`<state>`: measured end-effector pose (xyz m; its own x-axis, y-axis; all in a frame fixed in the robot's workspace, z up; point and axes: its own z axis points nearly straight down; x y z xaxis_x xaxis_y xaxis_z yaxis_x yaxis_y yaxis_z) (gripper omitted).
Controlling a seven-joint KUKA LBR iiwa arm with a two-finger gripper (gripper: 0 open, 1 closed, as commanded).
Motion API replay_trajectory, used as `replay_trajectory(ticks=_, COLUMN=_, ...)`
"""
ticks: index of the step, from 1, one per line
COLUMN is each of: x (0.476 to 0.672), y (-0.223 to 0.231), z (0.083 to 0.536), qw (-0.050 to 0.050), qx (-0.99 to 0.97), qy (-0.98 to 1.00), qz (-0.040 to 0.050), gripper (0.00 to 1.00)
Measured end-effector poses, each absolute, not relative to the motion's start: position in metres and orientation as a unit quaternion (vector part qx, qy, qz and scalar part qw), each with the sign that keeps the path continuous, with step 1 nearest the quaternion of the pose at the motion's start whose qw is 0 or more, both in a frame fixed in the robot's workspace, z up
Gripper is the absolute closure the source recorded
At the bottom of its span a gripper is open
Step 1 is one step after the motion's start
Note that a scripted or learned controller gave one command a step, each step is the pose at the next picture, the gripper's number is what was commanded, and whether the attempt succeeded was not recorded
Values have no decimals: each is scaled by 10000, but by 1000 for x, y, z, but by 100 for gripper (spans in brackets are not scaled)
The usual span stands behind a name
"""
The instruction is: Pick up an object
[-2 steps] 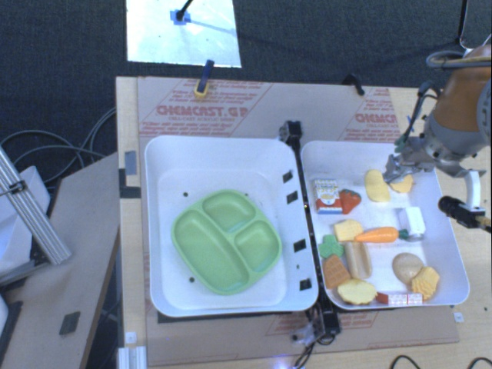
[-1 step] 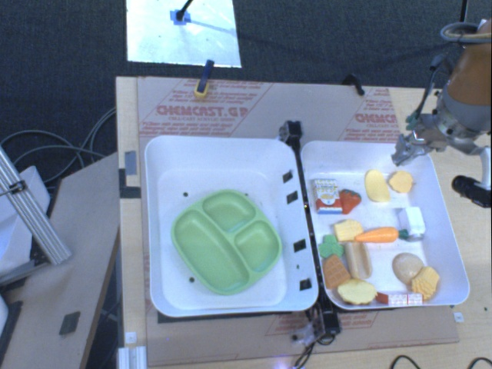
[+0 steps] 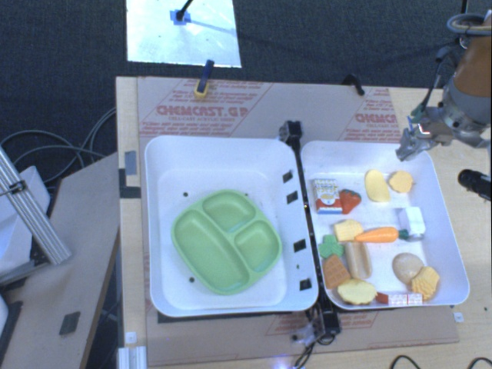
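Arm in from the right, claw [image 3: 409,146] poised above the far right corner of the right bin [image 3: 450,241]. Nothing between it and the bin floor; grip state impossible to tell at this angle.

Right bin crowded with toy food, all lying loose: small carton [image 3: 326,194] beside a red strawberry-like piece [image 3: 350,201] near the divider; pale yellow piece [image 3: 376,185] and round yellow slice [image 3: 400,181] nearest the claw, just below it. White block [image 3: 413,220] touching the tip of an orange carrot [image 3: 376,235]. Further forward: cheese-coloured wedge [image 3: 347,230], green piece [image 3: 330,246], hot dog [image 3: 358,258], brown bread-like slab [image 3: 335,270], egg-like lump [image 3: 407,266], waffle-patterned piece [image 3: 425,282], yellow chunk [image 3: 357,290].

Left bin [image 3: 165,167] carrying a green divided tray [image 3: 224,241], nothing on it.

Progress judged: pick not yet made. No object lifted, none visibly contacted. Left to do: choose a target, descend, close, raise. Likeliest candidates by position, the two yellow pieces at the far end.
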<state>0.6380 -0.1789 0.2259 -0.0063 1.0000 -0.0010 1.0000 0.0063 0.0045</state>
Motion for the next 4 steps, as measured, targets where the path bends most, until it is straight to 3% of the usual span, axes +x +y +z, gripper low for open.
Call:
replay_trajectory(ticks=2, x=592, y=-80, z=209, qw=-15, qx=7041, qy=7101, qz=0, gripper=100)
replay_trajectory(ticks=3, x=569, y=-32, z=225, qw=-10, qx=7038, qy=7104, qz=7, gripper=100)
replay_trajectory(ticks=4, x=558, y=20, z=217, qw=-13, qx=7038, qy=7104, qz=4, gripper=100)
